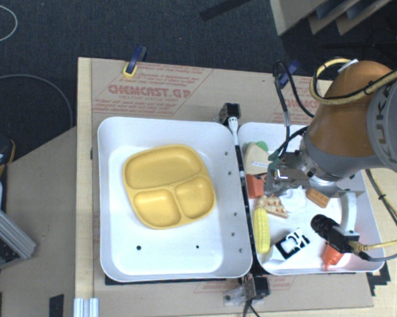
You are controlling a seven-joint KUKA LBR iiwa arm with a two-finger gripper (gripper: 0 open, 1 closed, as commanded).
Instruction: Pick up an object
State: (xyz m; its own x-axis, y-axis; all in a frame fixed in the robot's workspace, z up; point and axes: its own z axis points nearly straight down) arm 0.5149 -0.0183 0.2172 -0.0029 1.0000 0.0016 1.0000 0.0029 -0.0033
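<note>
Fingers on the gripper (277, 183) sit in a tangle of metal and cable below the grey wrist, and I cannot tell whether they are spread or pressed together; nothing shows between them. The gripper hangs over the left part of the right bin (306, 265), at right of centre in the frame. Just below it lies a tan wedge (274, 206), with an orange-red block (254, 185) just left of it and a pale rounded piece (256, 153) above that. A yellow corn cob (262, 231) lies along the bin's left wall, with a black-and-white item (292, 244) to its right. The left bin (106, 182) holds a yellow divided plate (168, 186).
</note>
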